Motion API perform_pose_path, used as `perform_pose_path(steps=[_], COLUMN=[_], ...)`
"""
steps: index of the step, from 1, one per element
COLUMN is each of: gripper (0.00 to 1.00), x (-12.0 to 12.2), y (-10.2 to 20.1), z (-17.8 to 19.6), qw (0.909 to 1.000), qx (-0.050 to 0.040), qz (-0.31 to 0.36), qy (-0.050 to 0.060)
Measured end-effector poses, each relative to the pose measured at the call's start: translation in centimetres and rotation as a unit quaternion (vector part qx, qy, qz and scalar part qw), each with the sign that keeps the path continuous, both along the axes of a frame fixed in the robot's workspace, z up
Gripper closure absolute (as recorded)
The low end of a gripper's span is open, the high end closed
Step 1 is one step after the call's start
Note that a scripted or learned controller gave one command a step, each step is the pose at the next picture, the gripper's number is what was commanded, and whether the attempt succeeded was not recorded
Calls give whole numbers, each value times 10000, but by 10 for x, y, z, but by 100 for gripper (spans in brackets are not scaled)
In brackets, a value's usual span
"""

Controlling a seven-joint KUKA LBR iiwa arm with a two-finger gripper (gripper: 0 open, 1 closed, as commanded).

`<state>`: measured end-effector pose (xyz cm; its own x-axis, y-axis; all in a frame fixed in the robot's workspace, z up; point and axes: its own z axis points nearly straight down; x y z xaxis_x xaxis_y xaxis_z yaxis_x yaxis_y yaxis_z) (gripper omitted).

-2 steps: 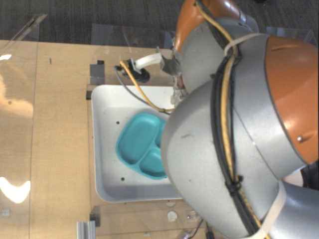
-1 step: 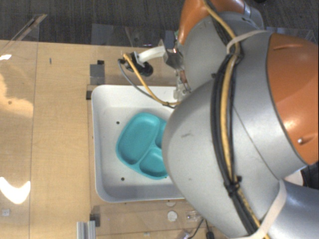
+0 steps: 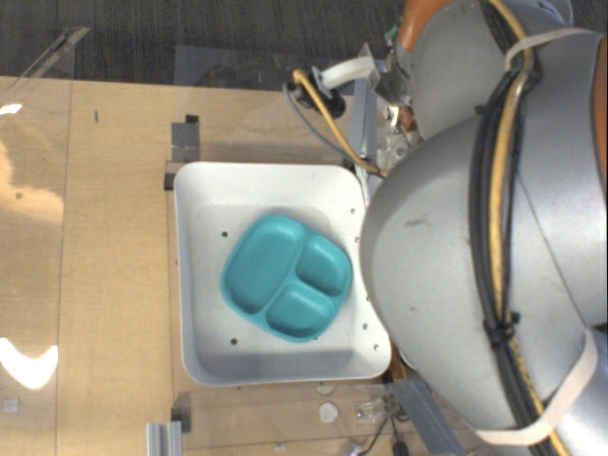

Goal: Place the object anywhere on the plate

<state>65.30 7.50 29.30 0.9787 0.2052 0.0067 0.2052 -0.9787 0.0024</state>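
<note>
- One claw (image 3: 385, 126) sits at the wrist end of the grey arm (image 3: 475, 255), past the far right corner of the white bin (image 3: 185, 255); whether it is apart or together cannot be told, as wrist fittings and cabling crowd it
- Just beside it, a yellow-and-black cable (image 3: 318, 103) loops out over the wooden bench (image 3: 95, 255) beyond the bin's far edge
- Above the wrist, the orange band (image 3: 427, 3) shows at the top, and the arm's broad grey body overhangs the bin's right edge, with black cables (image 3: 494, 207) running along it
- A teal plate (image 3: 285, 278) with three compartments lies flat on the bin floor, about central, slightly nearer the right edge, its compartments bare
- Dark carpet (image 3: 190, 8) lies beyond the bench's far edge
</note>
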Motion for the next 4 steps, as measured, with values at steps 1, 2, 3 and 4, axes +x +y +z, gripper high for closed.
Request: perform_pose_path(steps=[1, 2, 3, 4], gripper=[100, 100, 100, 100], x=[9, -23, 4, 4], y=[9, 21, 50, 48], z=[-81, -67, -19, -16], qw=[10000, 10000, 10000, 10000], qx=[4, 7, 8, 9], qz=[9, 26, -12, -23], qy=[37, 19, -1, 2])
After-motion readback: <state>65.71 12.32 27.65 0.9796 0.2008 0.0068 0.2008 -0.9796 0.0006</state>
